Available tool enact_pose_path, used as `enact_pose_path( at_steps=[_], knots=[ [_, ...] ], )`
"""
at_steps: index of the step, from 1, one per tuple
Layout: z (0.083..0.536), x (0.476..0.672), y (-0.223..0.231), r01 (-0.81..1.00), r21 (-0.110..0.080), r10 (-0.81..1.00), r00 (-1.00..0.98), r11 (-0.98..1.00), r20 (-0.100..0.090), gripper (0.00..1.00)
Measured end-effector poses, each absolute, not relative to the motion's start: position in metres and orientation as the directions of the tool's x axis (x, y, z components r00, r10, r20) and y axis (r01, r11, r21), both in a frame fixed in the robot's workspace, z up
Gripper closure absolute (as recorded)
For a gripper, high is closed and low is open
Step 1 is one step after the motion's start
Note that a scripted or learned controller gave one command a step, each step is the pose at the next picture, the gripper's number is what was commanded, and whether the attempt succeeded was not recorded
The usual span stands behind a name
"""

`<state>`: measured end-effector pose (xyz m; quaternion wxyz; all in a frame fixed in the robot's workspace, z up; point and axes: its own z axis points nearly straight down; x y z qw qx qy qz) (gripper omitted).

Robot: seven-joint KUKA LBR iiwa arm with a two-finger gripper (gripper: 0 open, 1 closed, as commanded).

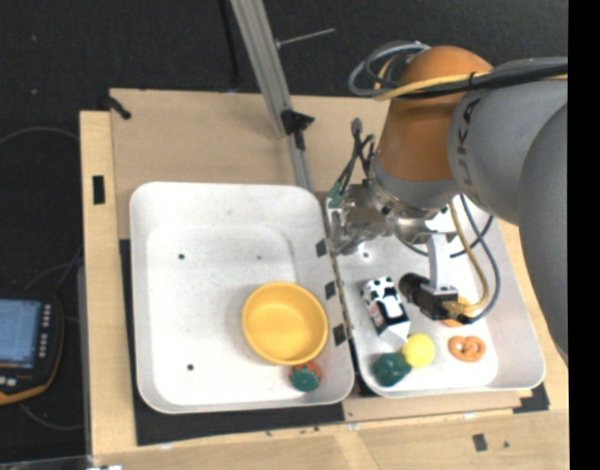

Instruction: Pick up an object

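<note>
Camera view:

1. The arm (429, 130) reaches in from the right and ends above the upper left part of the right bin (516, 346).
2. The gripper (350, 225) sits just beside the rim that divides the two bins. Whether it is released or clenched cannot be told. No object is seen in its grasp.
3. The right bin holds four objects, all in its lower half and below the gripper:
   - A black-and-white toy (384, 304) lies nearest the gripper, apart from it.
   - A yellow ball (419, 351) lies just below the toy.
   - A green toy (388, 367) lies just beside the ball, on its left, near the bin's lower rim.
   - An orange ring (466, 348) lies flat to the right of the ball, apart from it.
4. The left bin (182, 204) holds two objects:
   - A yellow bowl (285, 321) stands upright in the lower right part.
   - A small green-and-red toy (305, 377) lies just below the bowl, at the bin's lower right corner.
5. Both bins rest side by side on the bench (182, 135).
</note>
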<state>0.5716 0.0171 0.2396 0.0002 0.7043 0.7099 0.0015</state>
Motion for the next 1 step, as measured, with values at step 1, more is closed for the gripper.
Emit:
enact_pose_path(
  at_steps=[1],
  knots=[
    [0.23,0.5765,0.0668,1.0,0.002,1.0,-0.007,0.007,0.001,1.0]
  ],
)
